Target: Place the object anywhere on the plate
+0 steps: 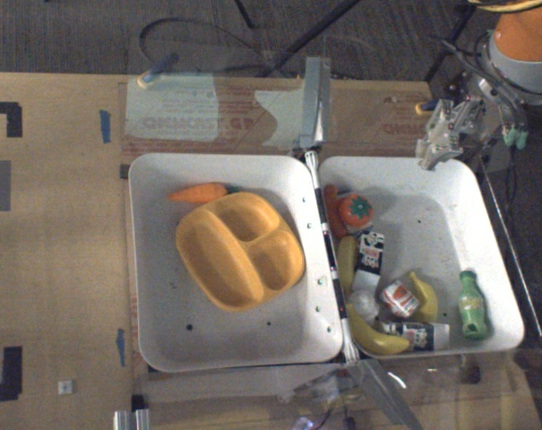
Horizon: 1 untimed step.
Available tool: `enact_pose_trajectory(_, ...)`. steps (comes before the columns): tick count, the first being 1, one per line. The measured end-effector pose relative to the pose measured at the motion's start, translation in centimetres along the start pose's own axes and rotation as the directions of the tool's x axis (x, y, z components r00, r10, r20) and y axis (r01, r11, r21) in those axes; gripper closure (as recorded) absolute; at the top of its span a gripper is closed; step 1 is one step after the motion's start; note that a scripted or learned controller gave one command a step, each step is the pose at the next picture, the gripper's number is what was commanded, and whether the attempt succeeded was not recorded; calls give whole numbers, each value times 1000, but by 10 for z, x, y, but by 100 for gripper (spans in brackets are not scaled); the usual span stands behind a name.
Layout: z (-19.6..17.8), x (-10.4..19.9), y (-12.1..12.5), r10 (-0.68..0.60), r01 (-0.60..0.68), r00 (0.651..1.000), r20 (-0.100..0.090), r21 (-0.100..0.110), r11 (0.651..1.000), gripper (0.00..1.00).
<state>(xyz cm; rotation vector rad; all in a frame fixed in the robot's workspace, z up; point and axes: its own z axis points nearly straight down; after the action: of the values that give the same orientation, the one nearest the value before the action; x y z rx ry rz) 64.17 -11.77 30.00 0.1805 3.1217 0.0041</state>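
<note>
Claw point(436, 141) first, Ana says: it hangs over the far rim of the right bin point(490, 204), at the end of the grey arm point(508, 65). It is too small and pale for her to tell if it is wide or narrow. She sees nothing in it.

Ben asks: So which step is this?

Ana says: The very start, she thinks. The picking is not done yet. No toy lies on the plate point(239, 249).

Ben asks: Where is the thing to pick?

Ana says: The task does not name one. Most toys lie in the right bin, below the claw: a round red-orange fruit point(356, 210) with a green top, two bent yellow bananas point(378, 339), a little can point(399, 299), a small box point(371, 249) with black and white print, and a green bottle point(470, 305) lying alone by the right wall. An orange carrot point(199, 192) lies in the left bin point(163, 330), just beside the plate.

Ben asks: What does the next move need?

Ana says: Probably the claw must go down on one toy. The bottle stands apart, so it looks easy. The middle toys are piled close.

Ben asks: And the plate?

Ana says: It is yellow, smooth and shiny like plastic, with three dips and round edges. The bins are white and shallow.
</note>
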Motion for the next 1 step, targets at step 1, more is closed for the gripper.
enact_pose_trajectory(1, 8, 1, -23, -363, 363, 932, -10, -3, 932, 100)
